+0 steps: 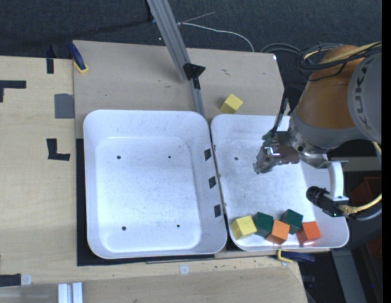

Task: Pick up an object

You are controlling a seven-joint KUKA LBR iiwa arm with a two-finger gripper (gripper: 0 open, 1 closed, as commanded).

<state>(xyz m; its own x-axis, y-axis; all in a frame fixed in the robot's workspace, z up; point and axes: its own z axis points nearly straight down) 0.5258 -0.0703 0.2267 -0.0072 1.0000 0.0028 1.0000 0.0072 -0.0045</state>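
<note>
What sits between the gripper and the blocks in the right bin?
Nothing: the camera view shows bare white bin floor between the gripper and the blocks clustered at the bin's near edge.

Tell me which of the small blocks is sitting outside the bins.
The yellow block on the bench just beyond the right bin. The other yellow one lies inside that bin with the green and orange blocks.

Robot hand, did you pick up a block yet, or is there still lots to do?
Not yet. The hand hangs over the middle of the right bin with no block between its fingers. The blocks, a yellow one, two green and two orange, lie along the bin's near edge. It must still move there, go down, grab one and lift.
</note>
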